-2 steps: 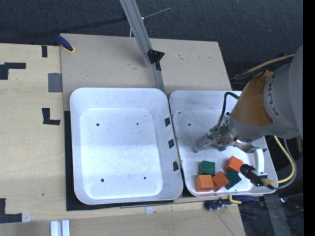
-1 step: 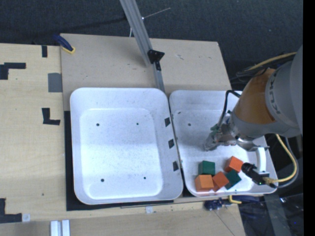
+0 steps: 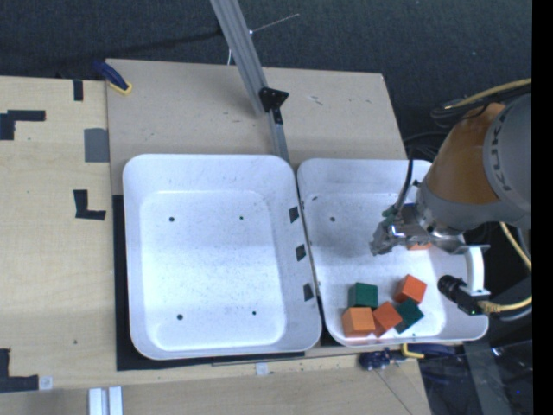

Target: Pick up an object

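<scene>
Several small blocks lie clustered in the near part of the right bin (image 3: pixel 346 188): a green block (image 3: pixel 364 295), an orange block (image 3: pixel 358 321), a red-orange block (image 3: pixel 387 316), a dark green block (image 3: pixel 409 315) and another orange block (image 3: pixel 413 289). My gripper (image 3: pixel 385 239) hangs over the middle of the right bin, a little beyond the cluster and apart from it. A small reddish patch (image 3: pixel 420 245) shows under the wrist; I cannot tell what it is. Nothing is visibly held.
The left bin (image 3: pixel 138 188) sits beside the right one, and their rims meet in the middle. A grey metal bar (image 3: pixel 246 46) slants down from the back to the bins' junction. Cables (image 3: pixel 471 102) and the arm's body crowd the right side.
</scene>
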